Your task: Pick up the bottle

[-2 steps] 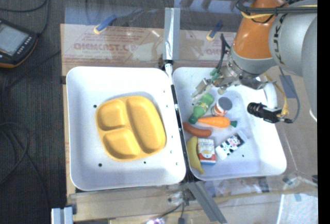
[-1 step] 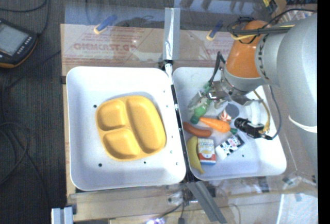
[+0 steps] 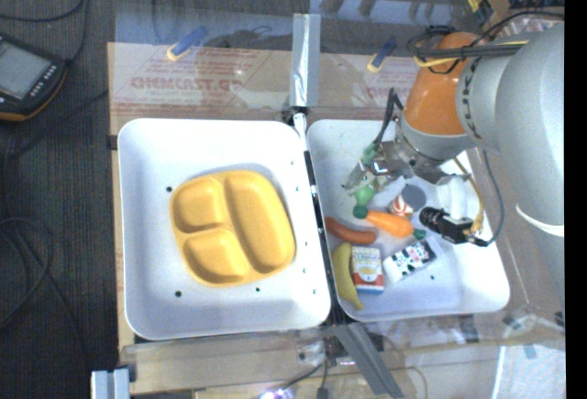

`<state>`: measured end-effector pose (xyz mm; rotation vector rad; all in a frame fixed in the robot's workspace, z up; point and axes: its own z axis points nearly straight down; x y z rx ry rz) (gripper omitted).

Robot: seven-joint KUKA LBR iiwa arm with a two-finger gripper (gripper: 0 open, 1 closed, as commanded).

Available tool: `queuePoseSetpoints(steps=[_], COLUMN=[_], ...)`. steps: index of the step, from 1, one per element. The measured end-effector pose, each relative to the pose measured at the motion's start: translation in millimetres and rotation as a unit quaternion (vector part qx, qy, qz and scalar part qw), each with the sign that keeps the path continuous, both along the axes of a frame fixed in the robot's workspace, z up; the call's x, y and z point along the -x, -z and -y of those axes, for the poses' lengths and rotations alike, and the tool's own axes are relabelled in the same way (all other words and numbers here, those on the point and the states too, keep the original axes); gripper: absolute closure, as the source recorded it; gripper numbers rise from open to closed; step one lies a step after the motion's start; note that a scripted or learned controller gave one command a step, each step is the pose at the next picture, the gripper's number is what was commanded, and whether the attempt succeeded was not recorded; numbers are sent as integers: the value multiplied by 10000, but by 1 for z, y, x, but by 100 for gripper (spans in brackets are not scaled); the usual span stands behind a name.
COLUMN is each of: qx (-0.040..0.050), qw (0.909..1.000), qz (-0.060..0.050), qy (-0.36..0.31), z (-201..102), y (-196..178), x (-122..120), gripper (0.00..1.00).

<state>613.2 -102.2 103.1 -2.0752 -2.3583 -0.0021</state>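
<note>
Jaws of the gripper hang low over the upper-left part of the right bin, but whether they are spread or pressed together I cannot tell, because the metal parts blur into the things under them. Just below the tip in the view is the bottle — small, green, rounded, smooth like plastic. If it touches the gripper is also not clear.

Close beside the bottle lies a carrot, orange and tapered, and a reddish-brown sausage, glossy, is right at the carrot's left end. Above the carrot is a small round red-and-white thing, too small to name.

Nearer the front edge, a yellow banana curves along the bin's left wall. An orange-and-white carton, box shape, lies against it, and a black-and-white box lies slanted just right of the carton.

Both bins are white, shallow, w/ rounded corners, and stand side by side. In the left bin lies one thing — a yellow tray, glossy, approx. in the middle, turned a bit, w/ three rounded compartments.

The arm comes in from the right, grey w/ an orange band.
</note>
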Motion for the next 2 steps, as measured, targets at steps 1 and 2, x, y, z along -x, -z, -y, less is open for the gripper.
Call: queuePoseSetpoints(steps=[1,2], qx=[15,14], qw=[9992,9946], qz=[-3,-17], qy=[-403,-1036], z=[-21,-15], y=[-164,-109], x=[-16,9], gripper=[100,100])
